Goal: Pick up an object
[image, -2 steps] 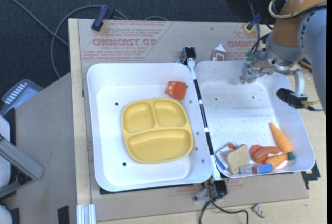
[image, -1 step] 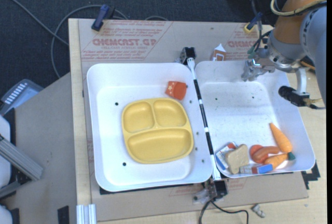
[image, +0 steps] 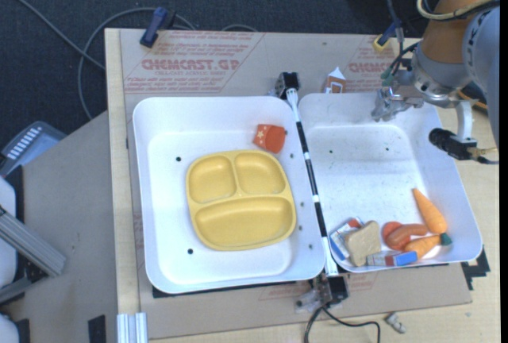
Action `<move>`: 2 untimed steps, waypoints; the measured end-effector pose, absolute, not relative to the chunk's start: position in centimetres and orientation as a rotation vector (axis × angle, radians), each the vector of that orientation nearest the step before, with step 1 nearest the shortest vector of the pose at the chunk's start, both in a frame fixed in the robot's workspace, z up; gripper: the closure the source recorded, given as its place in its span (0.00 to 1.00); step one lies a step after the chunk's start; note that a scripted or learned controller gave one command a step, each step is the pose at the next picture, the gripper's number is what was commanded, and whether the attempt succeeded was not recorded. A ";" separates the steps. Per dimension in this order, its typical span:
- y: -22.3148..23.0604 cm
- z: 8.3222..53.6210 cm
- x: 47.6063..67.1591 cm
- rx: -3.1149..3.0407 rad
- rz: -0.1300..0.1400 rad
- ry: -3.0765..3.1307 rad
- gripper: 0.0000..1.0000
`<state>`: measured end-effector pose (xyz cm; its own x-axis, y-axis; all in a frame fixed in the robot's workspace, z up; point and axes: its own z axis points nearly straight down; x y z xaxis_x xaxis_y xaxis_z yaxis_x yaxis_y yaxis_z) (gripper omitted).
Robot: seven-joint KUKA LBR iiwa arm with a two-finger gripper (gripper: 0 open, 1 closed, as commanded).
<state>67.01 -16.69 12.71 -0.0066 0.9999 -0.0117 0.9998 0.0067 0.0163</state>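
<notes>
My gripper (image: 387,106) hangs over the far edge of the right bin (image: 357,151), with no object under it or near it. The bin's objects lie clustered in its near right corner: an orange carrot (image: 429,210), a red sausage (image: 402,233), a second small carrot (image: 427,244), a tan bread slice (image: 364,241) and a blue and red marker-like piece (image: 394,259). In the left bin (image: 159,175) sits a yellow divided plate (image: 238,198), with a small red-orange block (image: 270,137) behind it.
A black divider strip (image: 305,167) runs between the two bins. The bins stand on a cardboard sheet (image: 198,63). A blue clip (image: 155,25) lies at the sheet's far left edge, and a small orange and white item (image: 334,82) behind the right bin.
</notes>
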 end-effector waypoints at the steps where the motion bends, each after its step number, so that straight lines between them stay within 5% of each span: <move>1: -11.4 13.1 62.6 2.222 0.000 2.224 1.00; 2: -11.4 14.1 62.7 2.220 0.001 2.222 1.00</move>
<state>62.65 -11.39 14.13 -0.0012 1.0000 0.0002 1.0000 0.0012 0.0008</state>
